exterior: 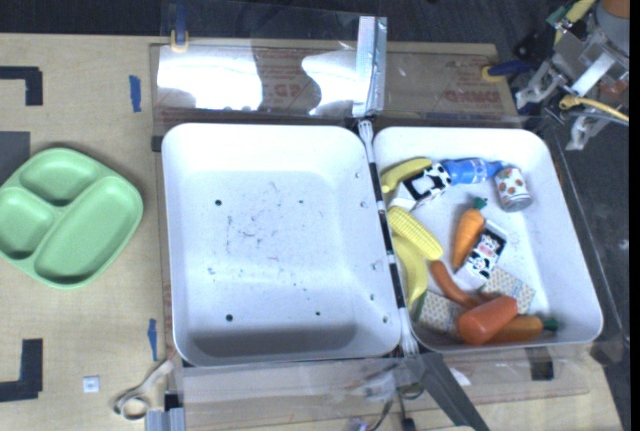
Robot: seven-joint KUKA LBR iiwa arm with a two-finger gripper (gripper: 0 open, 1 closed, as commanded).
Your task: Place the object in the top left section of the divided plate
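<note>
The green divided plate (68, 216) sat at the table's left edge, well apart from the right bin (575, 249), where a carrot (467, 232), corn (414, 232) and a can (512, 186) lay. The gripper (580, 84) hovered beyond that bin's far right corner; whether its fingers were spread was unclear.

Left bin (200, 159) + divided plate (66, 215) open overhead; right bin (560, 209) crowded w/ toys.

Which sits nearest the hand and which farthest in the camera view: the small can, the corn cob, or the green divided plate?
Measured from the hand at upper right:
1. Small can, right bin's upper right.
2. Corn cob, right bin's left side.
3. Green divided plate, on the bench at far left.
</note>
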